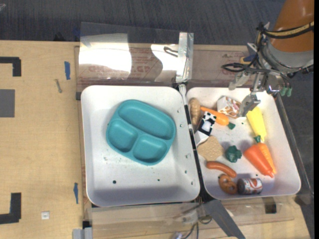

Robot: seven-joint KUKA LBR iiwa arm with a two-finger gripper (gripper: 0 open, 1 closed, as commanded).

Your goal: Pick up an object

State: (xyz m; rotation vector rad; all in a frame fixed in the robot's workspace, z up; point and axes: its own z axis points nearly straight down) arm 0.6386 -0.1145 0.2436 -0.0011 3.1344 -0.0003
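Teal three-compartment tray [141, 131] lies in left white bin [94, 183]; cardboard-brown bench [35, 148] beneath.

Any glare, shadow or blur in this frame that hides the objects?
Camera view: strong glare whitens the clear plastic sheet behind the bins; the teal divided plate is evenly lit with a soft shadow beneath it; the small toys in the right white bin look slightly soft but distinguishable.

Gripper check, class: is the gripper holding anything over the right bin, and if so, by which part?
Nothing is held. The gripper hangs above the right bin, beside the yellow corn, with nothing between its fingers.
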